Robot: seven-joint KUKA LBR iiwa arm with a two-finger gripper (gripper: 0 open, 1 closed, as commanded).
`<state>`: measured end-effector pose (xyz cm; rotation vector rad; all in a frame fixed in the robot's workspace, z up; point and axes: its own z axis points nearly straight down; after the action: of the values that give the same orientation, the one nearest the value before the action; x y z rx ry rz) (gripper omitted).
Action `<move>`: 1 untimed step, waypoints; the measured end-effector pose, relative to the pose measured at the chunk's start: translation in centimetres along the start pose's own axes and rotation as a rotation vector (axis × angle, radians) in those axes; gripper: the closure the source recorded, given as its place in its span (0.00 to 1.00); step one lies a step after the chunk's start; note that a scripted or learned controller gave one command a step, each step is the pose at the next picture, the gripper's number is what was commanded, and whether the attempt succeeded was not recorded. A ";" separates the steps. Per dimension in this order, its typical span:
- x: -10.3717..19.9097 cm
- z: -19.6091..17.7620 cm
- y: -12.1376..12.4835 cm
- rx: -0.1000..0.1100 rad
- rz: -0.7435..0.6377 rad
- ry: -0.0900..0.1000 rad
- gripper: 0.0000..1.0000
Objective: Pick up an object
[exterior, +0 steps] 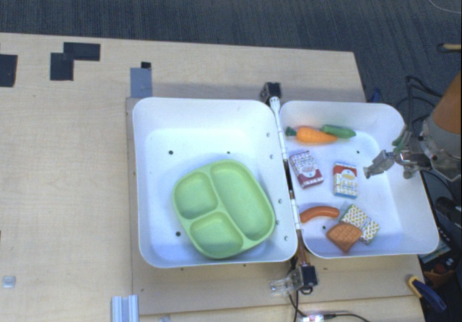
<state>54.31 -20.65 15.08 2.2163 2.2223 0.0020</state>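
Currently tool [375, 169] hovered over right bin [390, 115], jaw state unclear, nothing visibly gripped. Nearest target: small carton [346, 180], just left of it, long axis running near-to-far.

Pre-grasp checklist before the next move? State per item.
1. End effector over the right bin: ok, near its right side.
2. Nothing held: cannot tell.
3. Nearest target free to take: ok, small carton lies apart from the red-and-white packet.
4. Carrot isolated: ok, clear of the cartons near the bin's far wall.
5. Sausage isolated: not ok, cookie and checkered packet crowd it.
6. Green divided plate out of the way: ok, in the left bin.
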 end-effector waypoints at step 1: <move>0.5 6.1 0.7 -0.005 -0.001 0.001 0.00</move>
<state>55.03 -20.14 8.94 2.2140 2.2211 0.0091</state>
